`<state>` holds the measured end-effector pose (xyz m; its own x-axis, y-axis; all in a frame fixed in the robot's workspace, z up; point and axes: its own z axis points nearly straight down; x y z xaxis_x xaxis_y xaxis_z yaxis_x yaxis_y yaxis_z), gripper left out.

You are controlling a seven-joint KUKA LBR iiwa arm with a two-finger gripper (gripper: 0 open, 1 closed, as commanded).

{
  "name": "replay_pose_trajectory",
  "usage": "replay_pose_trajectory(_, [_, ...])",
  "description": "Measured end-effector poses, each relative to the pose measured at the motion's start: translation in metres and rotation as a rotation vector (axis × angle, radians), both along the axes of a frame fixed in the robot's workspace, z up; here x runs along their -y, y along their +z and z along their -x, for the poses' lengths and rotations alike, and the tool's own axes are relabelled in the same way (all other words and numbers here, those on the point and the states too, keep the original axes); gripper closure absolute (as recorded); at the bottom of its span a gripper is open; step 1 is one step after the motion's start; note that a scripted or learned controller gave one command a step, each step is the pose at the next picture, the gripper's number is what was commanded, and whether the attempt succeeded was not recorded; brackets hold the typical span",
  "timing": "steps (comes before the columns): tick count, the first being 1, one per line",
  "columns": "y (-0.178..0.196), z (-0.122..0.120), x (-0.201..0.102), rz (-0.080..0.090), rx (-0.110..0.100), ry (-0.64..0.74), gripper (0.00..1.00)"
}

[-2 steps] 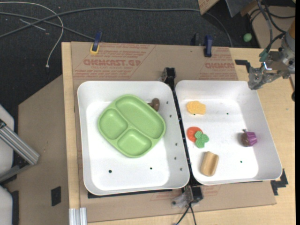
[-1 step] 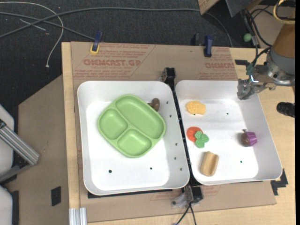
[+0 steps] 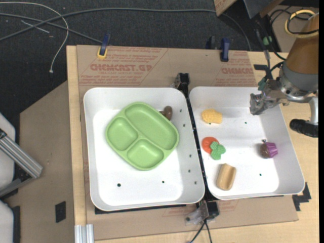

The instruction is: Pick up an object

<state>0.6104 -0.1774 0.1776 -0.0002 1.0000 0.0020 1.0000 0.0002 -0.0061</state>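
The gripper (image 3: pixel 259 105) hangs over the right bin's (image 3: pixel 288 151) far corner; whether it is spread or closed, I cannot tell. Toy corn (image 3: pixel 211 117), tomato (image 3: pixel 213 147), bread roll (image 3: pixel 226 176) and purple eggplant (image 3: pixel 269 149) lie scattered apart, leaving room for a grab.

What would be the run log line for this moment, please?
gripper: above right bin far corner, holds nothing | corn, tomato, bread, purple toy: untouched

I get bright, even overhead light: both white bins (image 3: pixel 101 186) nearly wash out, shadows beneath objects stay short and soft. Focus is fair mid-frame; the gripper (image 3: pixel 260 103) at right looks slightly smeared.
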Motion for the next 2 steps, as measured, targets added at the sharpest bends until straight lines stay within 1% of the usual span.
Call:
replay_pose_trajectory(1, [-0.063, -0.002, -0.004, -0.001, -0.002, 0.0, 0.0])
replay_pose_trajectory(2, [-0.047, -0.005, -0.003, 0.002, 0.008, 0.0, 1.0])
